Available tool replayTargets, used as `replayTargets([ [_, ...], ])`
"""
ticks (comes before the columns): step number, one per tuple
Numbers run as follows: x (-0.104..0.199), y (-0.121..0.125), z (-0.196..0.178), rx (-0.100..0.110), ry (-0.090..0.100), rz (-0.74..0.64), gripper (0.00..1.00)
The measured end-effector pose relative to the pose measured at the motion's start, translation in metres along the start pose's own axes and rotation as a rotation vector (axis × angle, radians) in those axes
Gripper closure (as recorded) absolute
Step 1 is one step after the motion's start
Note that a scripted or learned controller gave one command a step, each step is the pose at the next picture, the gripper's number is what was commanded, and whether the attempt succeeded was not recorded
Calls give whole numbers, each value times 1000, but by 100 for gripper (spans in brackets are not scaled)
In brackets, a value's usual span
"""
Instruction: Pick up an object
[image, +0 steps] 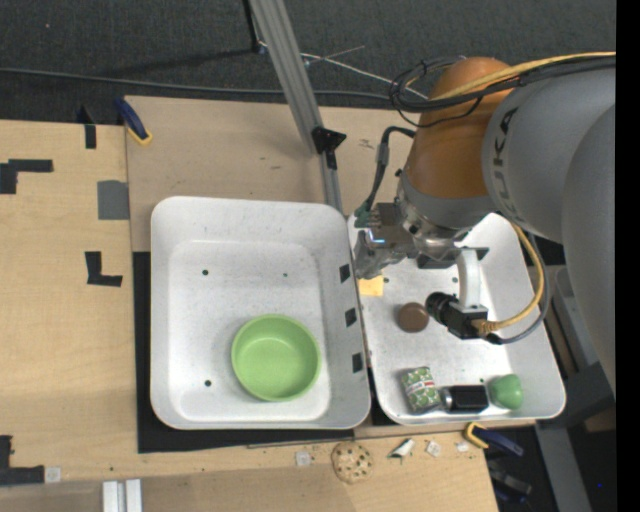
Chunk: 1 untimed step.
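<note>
My gripper (372, 262) hangs over the left edge of the right bin (535, 350), under the grey arm with its orange band. A small yellow piece (372, 288) lies just below the gripper, touching or nearly touching it. A brown round object (412, 318) sits a little to the right of it. Along the front of the right bin lie a green patterned packet (421, 388), a black object (466, 399) and a green ball (507, 391).
The left bin (180, 240) holds a green bowl (275, 357) near its front. A metal pole (300, 100) slants down to the bins' back edge. A cookie-like disc (348, 461) and small scraps lie on the bench in front of the bins.
</note>
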<state>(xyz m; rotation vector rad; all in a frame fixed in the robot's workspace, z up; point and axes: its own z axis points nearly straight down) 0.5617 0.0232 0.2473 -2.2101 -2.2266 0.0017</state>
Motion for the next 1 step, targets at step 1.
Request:
replayTargets([
  [1,59,-3,17,5,-2,1,100],
])
